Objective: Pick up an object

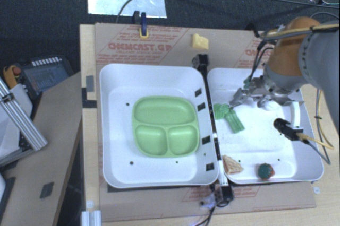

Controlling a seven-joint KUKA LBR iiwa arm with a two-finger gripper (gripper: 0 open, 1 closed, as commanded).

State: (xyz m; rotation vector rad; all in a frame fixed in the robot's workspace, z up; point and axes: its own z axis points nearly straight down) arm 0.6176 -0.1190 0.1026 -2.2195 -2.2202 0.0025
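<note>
Camera view: pincer [237,98] state unclear, beside flat green ridged piece [229,116].

Looked down from above the bench at a slant, far enough back to take in both bins: left bin [114,129] and right bin [305,164] side by side across the middle. Faced the bench's far edge at top. Caught the arm [297,55] entering from the right.
</note>
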